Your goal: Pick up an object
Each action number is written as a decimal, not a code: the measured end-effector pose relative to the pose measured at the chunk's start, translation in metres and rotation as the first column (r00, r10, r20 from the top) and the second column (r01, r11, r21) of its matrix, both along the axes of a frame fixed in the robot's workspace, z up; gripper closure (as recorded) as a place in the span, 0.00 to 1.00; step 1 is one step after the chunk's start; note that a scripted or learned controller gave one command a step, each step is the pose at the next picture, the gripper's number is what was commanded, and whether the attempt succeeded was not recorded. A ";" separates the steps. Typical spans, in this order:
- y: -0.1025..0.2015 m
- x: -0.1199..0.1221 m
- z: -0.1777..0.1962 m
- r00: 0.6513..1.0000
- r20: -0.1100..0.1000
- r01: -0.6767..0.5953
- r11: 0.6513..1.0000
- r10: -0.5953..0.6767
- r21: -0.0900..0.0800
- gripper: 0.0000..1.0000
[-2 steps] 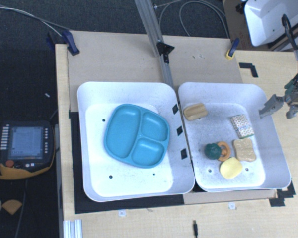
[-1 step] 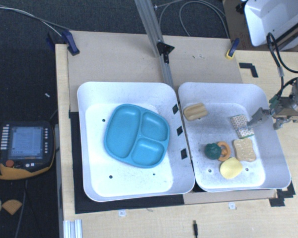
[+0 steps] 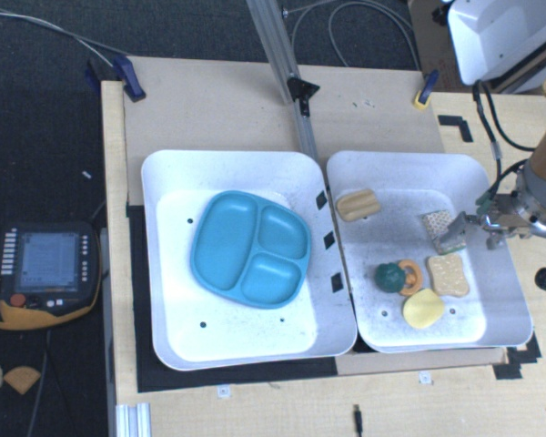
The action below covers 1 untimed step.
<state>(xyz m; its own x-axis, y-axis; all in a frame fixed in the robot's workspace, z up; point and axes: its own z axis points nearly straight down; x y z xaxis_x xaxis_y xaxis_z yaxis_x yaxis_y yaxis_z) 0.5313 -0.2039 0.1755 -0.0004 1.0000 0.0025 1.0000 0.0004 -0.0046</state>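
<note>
The right bin (image 3: 500, 321) holds several small things. A tan bread roll (image 3: 357, 204) lies at its far left. A grey speckled piece (image 3: 435, 219) sits mid-bin. Toward the front are a dark green ball (image 3: 389, 276) with an orange ring (image 3: 409, 278) against it, a toast-like slice (image 3: 448, 276) and a yellow lemon-like lump (image 3: 424, 309). My gripper (image 3: 454, 234) reaches in from the right and hangs low, right beside the speckled piece and just above the toast slice. I see nothing lifted off the bin floor.
A blue divided plate (image 3: 251, 248) lies in the left bin (image 3: 164, 335). A metal post (image 3: 282, 44) slants up behind the bins. A teach pendant (image 3: 44, 267) rests at the far left, off the bench. Cables hang beside the arm on the right.
</note>
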 end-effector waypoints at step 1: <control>0.003 -0.003 -0.042 1.000 0.000 0.000 1.000 0.000 0.000 0.00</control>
